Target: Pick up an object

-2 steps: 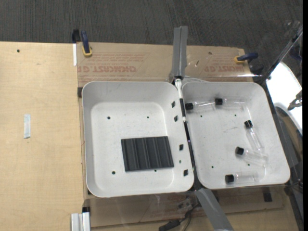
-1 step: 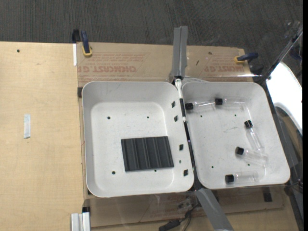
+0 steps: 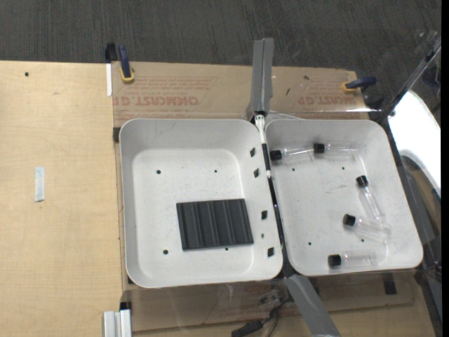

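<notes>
From the camera view we look down on 2 shallow white bins set side by side on the bench. The left bin (image 3: 140,160) holds 1 dark ribbed slab (image 3: 214,224) lying flat toward its near half. The right bin (image 3: 396,188) holds 4 clear tubes with black caps: one tube along the far wall (image 3: 298,151), one tube at mid-right (image 3: 367,196), one near the right edge (image 3: 365,227), and one by the near wall (image 3: 352,260). The mid-right and right-edge tubes lie close together, perhaps touching; the far-wall and near-wall ones lie apart from the rest.

Of the arm we see nothing we can name with confidence, so we cannot tell how the pincer stands.

We judge the pick as not yet begun: every object rests on a bin floor. To do it well, we would choose a target with room around it. The slab is large, flat and well clear of the walls, but may be too wide for 2 fingers. The far-wall tube looks a better fit: come down straight, span it across its narrow axis near mid-length, and beware it rolling on the smooth floor.
</notes>
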Tool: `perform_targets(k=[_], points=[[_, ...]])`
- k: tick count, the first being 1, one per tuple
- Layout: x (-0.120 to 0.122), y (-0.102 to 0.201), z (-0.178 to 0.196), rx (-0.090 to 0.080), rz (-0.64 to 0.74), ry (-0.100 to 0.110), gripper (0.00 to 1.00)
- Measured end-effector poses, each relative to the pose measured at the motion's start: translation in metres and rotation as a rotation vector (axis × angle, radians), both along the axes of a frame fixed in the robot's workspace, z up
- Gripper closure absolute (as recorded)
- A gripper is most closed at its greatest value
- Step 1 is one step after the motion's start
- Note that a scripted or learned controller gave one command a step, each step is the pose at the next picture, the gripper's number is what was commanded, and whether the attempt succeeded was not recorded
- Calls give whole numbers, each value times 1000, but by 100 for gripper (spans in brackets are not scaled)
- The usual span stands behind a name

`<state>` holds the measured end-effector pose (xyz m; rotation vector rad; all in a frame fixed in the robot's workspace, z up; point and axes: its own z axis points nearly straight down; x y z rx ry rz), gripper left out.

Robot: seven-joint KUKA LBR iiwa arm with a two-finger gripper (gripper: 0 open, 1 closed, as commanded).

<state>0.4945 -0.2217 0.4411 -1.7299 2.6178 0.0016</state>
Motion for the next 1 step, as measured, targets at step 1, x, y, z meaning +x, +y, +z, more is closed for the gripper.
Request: perform_targets(k=[1], points=[[-15, 0, -2, 1, 460, 1, 0]])
